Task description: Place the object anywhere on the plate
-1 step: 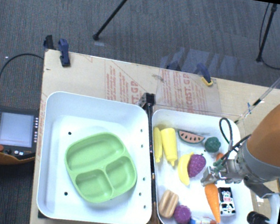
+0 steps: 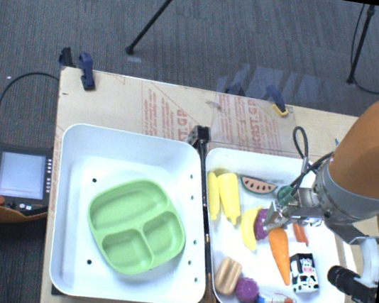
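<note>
Purple grapes (image 2: pixel 247 290) and a hot dog bun (image 2: pixel 228 275) sit below the gripper (image 2: pixel 270 218), which hovers beside the purple eggplant (image 2: pixel 261 225); its grip I cannot tell. Seat it squarely before carrying it left to the green plate (image 2: pixel 136 226).

plate (image 2: pixel 135 226) lt green | carrot (image 2: pixel 279 251) orange | corn (image 2: pixel 229 195) yellow | bins (image 2: pixel 72 163) white

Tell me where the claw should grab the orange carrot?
Probably around the carrot's thick upper part, coming straight down from above. It lies flat in the right bin, pointing toward the bin's near edge. The milk carton sits close beside its thin end, so the thicker end looks easier.
</note>
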Available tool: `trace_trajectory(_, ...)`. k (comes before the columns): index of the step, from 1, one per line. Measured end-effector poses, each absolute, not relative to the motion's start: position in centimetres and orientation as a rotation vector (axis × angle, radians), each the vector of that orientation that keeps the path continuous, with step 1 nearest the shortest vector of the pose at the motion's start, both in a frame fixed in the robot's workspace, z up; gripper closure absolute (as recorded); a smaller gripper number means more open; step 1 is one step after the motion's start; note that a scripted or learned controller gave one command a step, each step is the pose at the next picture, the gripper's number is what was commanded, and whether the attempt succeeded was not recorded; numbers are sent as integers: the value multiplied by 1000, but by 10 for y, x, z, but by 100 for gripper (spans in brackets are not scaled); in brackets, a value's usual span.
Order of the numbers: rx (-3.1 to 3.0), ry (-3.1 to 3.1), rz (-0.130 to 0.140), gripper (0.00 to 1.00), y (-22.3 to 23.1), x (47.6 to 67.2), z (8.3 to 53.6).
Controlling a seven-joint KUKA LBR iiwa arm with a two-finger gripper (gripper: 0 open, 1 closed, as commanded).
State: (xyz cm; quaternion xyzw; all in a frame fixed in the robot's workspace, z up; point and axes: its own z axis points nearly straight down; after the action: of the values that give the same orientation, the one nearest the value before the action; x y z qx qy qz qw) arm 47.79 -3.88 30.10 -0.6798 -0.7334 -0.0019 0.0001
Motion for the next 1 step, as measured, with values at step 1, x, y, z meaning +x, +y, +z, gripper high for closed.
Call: trace_trajectory(1, -2318, -2113, 7, 100, 34, 484, 296)
